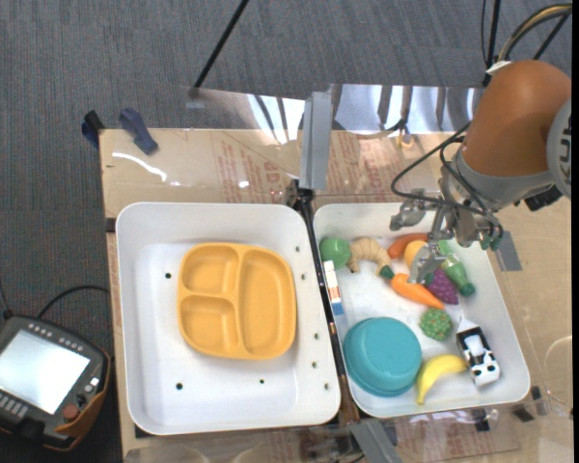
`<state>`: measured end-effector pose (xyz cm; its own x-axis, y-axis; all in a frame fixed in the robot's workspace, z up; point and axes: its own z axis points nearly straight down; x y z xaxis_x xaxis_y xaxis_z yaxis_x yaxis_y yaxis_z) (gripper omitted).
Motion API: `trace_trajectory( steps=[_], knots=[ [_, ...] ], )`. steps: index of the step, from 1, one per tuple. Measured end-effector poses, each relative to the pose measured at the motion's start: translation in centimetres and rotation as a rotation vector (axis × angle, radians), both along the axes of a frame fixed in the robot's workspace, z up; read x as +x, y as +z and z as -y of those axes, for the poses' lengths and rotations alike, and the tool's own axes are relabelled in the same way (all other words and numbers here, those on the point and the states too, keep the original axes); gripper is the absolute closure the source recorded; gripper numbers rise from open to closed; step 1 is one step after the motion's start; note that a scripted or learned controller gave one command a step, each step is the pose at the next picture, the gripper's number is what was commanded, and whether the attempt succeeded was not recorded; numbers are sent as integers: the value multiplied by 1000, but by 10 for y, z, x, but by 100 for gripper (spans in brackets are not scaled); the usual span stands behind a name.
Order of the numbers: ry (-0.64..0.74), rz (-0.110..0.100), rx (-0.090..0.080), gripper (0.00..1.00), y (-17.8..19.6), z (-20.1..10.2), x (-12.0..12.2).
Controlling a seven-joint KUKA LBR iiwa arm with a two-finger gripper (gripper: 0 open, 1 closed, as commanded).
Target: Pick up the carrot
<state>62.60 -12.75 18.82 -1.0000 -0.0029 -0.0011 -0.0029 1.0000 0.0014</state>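
Counts, placed rel. to the gripper (442, 247):

- Bins: 2. One white bin (514, 328) right under the gripper, the other white bin (145, 258) well off to its left in view.
- Trays: 1 yellow divided tray (237, 300), in the far bin.
- Carrots: 1 carrot (417, 290), just below the gripper tips.
- Bowls: 1 teal bowl (382, 355), below-left of the gripper.
- Bananas: 1 banana (436, 375), well below it.
- Broccoli: 1 broccoli (436, 323), below the carrot.
- Grapes: 1 purple grape bunch (445, 285), just beside the gripper, lower right.
- Green round fruit: 1 (335, 251), left of gripper.
- Croissant-type pastry: 1 (369, 252), left too.
- Cow-print toy: 1 (480, 357), below-right.
- Other small pieces under the gripper: can't count, too crowded.
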Motion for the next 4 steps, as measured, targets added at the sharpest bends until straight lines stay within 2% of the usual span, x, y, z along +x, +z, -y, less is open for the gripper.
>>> trace_trajectory(
  steps=[1, 2, 3, 4],
  knots=[
    [1, -6, 1, 0, -104, 36, -40],
    [5, 0, 1, 100, -91, 34, -37],
    [7, 0, 1, 0, -91, 33, -37],
    [10, 1, 2, 100, -82, 32, -36]
  ],
)
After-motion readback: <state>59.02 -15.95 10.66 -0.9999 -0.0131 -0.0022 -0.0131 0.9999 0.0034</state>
